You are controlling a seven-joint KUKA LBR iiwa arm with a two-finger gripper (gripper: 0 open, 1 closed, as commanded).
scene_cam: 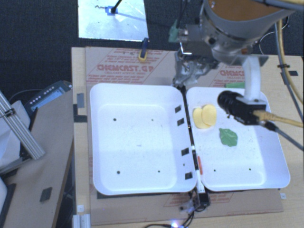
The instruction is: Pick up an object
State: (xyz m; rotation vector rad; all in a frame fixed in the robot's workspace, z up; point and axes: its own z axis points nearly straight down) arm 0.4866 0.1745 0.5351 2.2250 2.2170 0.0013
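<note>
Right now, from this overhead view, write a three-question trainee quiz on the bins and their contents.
1. True or false: the yellow object lies in the right bin.
2. Which item sits nearer the camera's bottom edge: A) yellow object B) green object?
3. Fill in: the gripper hangs above the far end of the ____ between the bins.

Key: 1 true; 2 B; 3 divide.

yellow object: pale, two rounded lobes overlapping, lying flat, upper-left area of right bin, near the divider | green object: small, irregular, crumpled-looking, flat on bin floor, near yellow object, lower right of it, not touching
</note>
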